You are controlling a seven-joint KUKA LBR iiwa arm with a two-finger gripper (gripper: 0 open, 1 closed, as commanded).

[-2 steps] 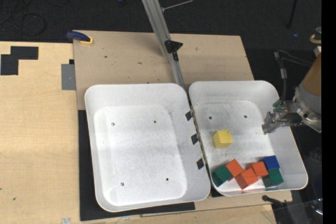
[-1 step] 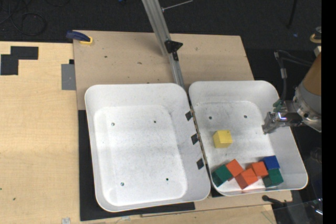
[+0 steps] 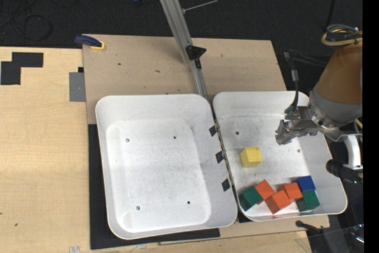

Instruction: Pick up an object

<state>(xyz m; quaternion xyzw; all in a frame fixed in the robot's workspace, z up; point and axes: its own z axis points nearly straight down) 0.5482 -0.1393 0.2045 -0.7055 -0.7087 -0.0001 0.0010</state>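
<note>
A yellow cube (image 3: 251,156) lies near the middle of the right bin (image 3: 260,109). Along that bin's front edge sits a cluster of blocks: a green one (image 3: 250,197), an orange one (image 3: 265,189), a second orange one (image 3: 278,202), a third orange one (image 3: 292,191), a blue one (image 3: 305,183) and a dark green one (image 3: 308,202). My gripper (image 3: 285,133) hangs over the right side of the right bin, up and to the right of the yellow cube and apart from it. I see nothing between its fingers.
The left bin (image 3: 118,127) lies beside the right one, with black clips along the shared wall (image 3: 217,157). A slanted aluminium bar (image 3: 174,15) rises behind the bins. A blue-and-yellow clamp (image 3: 90,41) lies at the bench's back left corner.
</note>
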